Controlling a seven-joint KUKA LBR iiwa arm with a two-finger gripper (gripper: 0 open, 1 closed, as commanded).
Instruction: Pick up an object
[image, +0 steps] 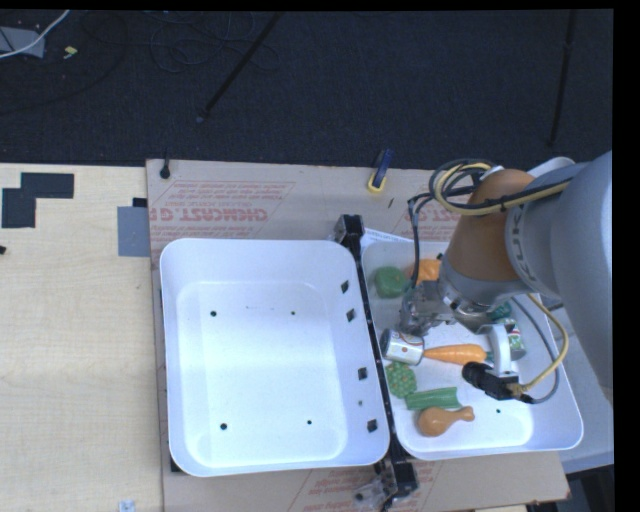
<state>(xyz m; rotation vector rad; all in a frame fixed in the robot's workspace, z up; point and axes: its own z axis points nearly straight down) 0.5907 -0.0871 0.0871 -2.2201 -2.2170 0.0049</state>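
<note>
Camera view: we log the gripper (408, 340) low in the right bin (560, 425) beside a toy carrot (456, 353), positioned to grasp; fingers' state we cannot tell.

Two bins are set side by side on the surface (80, 330). Several small objects (440, 385) are gathered in the right bin (560, 425), beside the left bin (260, 350).

The arm (545, 225) is running off the picture's right edge and covering the far corner of the right bin (560, 425) behind the gripper (412, 325). An orange thing (428, 269) beyond the gripper is lying half hidden under the wrist, too covered to identify.
</note>
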